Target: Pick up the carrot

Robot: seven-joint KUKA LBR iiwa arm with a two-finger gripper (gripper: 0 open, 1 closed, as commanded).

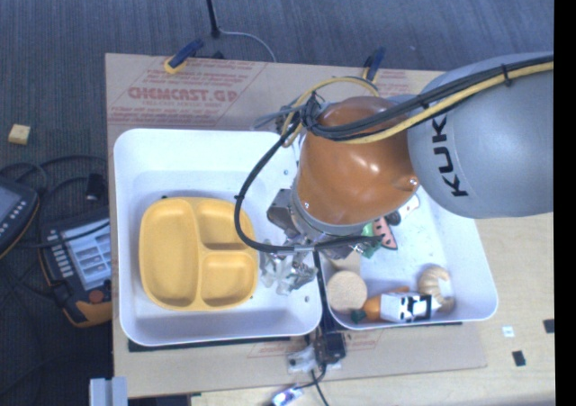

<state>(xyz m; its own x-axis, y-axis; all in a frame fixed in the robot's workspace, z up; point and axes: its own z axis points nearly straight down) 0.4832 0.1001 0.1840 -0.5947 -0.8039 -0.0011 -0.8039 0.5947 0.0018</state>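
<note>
Arm (pixel 432 152) reaches in from right, wrist over the bins' shared wall, gripper (pixel 286 271) low over left bin (pixel 126 215) beside yellow tray (pixel 193 251), jaw state unreadable; carrot (pixel 371 307) in crowded right bin (pixel 477 287), front edge.

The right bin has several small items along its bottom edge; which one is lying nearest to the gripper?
The round beige piece, leftmost in the right bin. It sits just right of the gripper; the black-and-white item and tan lump lie farther right.

Here's the worktop (pixel 180 94), a brown board with red lettering. Two shallow white bins sit side by side on it: left bin (pixel 126 170), right bin (pixel 481 292), edges touching.
</note>
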